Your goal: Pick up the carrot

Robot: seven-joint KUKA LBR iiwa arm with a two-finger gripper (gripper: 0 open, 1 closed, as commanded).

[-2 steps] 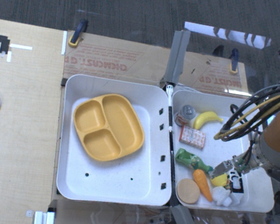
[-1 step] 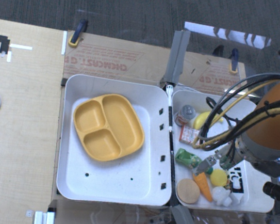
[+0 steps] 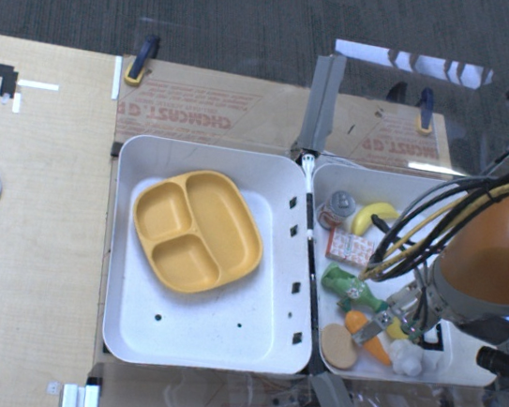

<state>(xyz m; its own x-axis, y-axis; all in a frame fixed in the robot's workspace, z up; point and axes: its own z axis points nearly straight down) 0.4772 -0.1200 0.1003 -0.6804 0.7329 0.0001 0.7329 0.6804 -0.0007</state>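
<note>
At the near edge of the right bin the arm covers much of the contents, and its cables hide what lies behind. The gripper is low over the clutter; whether the jaws are open or closed cannot be told — they blur into the items beneath. The carrot lies near the bin's near-left corner, orange, partly under the jaws and seemingly touching them, though no grip is visible. Just beside it sit a tan round disc and a whitish object, hard to identify. Farther back — a green item, a red-patterned packet, a banana and a small can. The left bin holds a yellow divided plate.
</note>
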